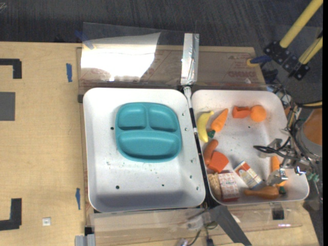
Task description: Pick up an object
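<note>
Pincer (279,163) sits low over the right bin (266,94), near its 4 o'clock corner, arm coming in from 3 o'clock. Thin dark fingers (264,148) show pointing toward 9 o'clock, but metalwork and cables clutter the tip; cannot tell whether they stand apart or together, and nothing visibly clamped between them. Nearest obj: small orange piece (275,163) right at the tip, touching or just beside, can't say which. At 6 o'clock from pincer, long carrot (264,192) lies along the bin's near wall, long axis running 3 to 9. At 8 o'clock, small carton (248,174), tilted; beyond it a boxed item (227,184) and red-orange block (219,161). Toward 10 o'clock, well apart: banana (204,125), second carrot (219,120); at 11 o'clock, an orange toy (249,112). Left bin (102,188) holds teal divided plate (148,131), far off at 9 o'clock. Judgement: closest pick candidate is the small orange piece; grasp not confirmed. Tabletop (36,163) otherwise not involved.
</note>
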You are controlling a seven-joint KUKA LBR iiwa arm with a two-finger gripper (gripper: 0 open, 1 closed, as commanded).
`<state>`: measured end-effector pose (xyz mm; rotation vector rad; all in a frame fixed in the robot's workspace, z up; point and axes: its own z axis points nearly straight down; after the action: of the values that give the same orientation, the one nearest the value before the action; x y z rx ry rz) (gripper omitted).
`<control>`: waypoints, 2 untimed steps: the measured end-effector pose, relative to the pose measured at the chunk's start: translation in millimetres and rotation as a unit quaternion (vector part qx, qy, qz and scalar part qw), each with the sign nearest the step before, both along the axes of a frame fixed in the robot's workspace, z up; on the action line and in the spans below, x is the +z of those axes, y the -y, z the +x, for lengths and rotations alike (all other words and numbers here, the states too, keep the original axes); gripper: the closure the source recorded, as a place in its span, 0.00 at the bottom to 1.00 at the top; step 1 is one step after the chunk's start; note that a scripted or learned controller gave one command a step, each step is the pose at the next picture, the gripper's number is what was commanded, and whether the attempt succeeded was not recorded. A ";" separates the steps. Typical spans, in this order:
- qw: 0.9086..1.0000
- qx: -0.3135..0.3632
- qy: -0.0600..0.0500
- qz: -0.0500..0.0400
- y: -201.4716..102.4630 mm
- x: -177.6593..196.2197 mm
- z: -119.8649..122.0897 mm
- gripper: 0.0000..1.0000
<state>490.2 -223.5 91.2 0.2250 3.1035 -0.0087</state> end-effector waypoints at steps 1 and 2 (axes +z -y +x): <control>1.000 -0.002 0.001 0.000 -0.2 0.5 -0.9 0.00; 1.000 -0.018 0.000 0.000 0.9 0.1 -1.9 0.00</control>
<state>488.4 -224.4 91.3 0.2823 3.0986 -0.0092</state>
